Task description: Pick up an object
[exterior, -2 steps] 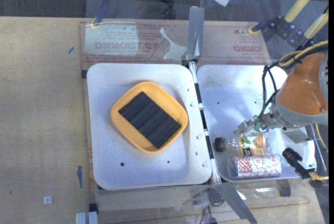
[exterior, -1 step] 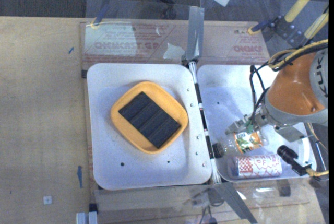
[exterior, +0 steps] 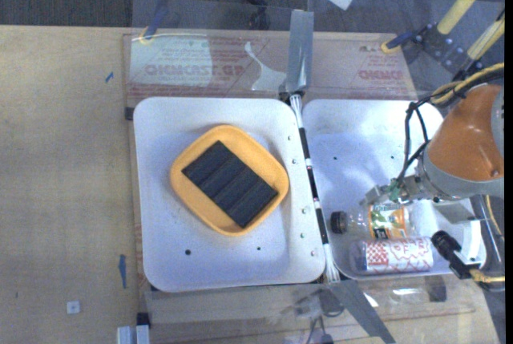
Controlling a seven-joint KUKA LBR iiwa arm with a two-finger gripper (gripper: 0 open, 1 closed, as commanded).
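A clear plastic bottle (exterior: 377,220) with a black cap and a green and orange label lies on its side in the right bin (exterior: 353,142), near the front. Just in front of it lies a red and white patterned can (exterior: 393,254). The arm's orange band (exterior: 471,143) hangs over the right side of this bin. My gripper (exterior: 401,192) sits low, right above the bottle's label end, and the wrist covers part of the bottle. A yellow dish (exterior: 228,178) with a black ribbed insert rests in the middle of the left bin (exterior: 160,238).
A raised divider (exterior: 309,174) with screws runs between the two bins. Black and yellow cables (exterior: 417,122) loop from the wrist over the right bin's back. Taped cardboard (exterior: 208,66) lies behind the bins, and wooden bench surface (exterior: 56,174) spreads to the left.
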